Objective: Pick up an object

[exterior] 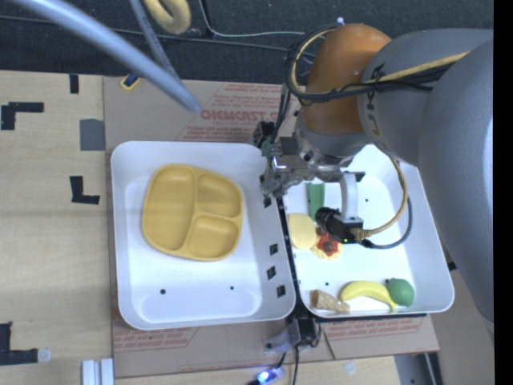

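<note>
The pick is judged not to have been made yet. The end effector [276,175] is seen low over the dividing wall between the two white bins, at the edge of the right bin [425,239], under the grey arm [433,111] with its orange band. Nothing can be made out within it. Whether it is open or closed cannot be told from this slant, as much of it is hidden by the wrist.

Every candidate object is seen lying on a bin floor. Closest is a pale yellow round piece [301,231], just below the end effector in the view and close to the same dividing wall. A small red and orange item [327,249] is set against that piece on the side away from the end effector; whether the two touch cannot be told. A green piece [315,192] lies just beside the end effector, toward the arm, and is partly covered. Well apart from the end effector, along the lower wall of the right bin, a banana [365,292], a green round fruit [402,292] and a brown wedge [325,299] are grouped closely. On the far side of the end effector from the arm, a yellow divided plate [192,211] rests flat in the left bin [128,215].

The whole grasp is therefore judged to be left: one object must be closed upon and then lifted clear of its bin.
</note>
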Available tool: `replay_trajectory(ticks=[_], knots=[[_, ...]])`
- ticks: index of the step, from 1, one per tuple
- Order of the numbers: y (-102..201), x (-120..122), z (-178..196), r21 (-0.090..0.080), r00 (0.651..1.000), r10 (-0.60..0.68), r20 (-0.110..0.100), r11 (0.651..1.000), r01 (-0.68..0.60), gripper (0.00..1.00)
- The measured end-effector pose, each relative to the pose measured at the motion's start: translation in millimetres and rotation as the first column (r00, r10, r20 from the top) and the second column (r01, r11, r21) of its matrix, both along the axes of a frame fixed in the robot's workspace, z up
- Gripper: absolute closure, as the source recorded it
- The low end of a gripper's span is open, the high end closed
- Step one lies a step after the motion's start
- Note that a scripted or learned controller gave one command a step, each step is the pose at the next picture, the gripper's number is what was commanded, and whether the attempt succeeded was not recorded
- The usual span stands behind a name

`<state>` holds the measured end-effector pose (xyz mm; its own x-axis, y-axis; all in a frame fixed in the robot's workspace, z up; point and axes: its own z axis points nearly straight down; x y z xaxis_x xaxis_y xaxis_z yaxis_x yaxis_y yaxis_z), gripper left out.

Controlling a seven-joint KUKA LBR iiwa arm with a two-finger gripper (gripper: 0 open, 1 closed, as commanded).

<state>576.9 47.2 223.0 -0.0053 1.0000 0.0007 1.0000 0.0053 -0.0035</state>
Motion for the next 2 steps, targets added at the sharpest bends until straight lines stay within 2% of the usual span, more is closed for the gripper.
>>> replay_trajectory(ticks=[1, 2], knots=[[46.0, -11.9, 8.2, 0.000, 1.000, 0.000, 0.002, 1.000, 0.000, 1.00], [44.0, -11.6, 7.9, -0.001, 1.000, -0.002, 0.001, 1.000, 0.002, 0.00]])
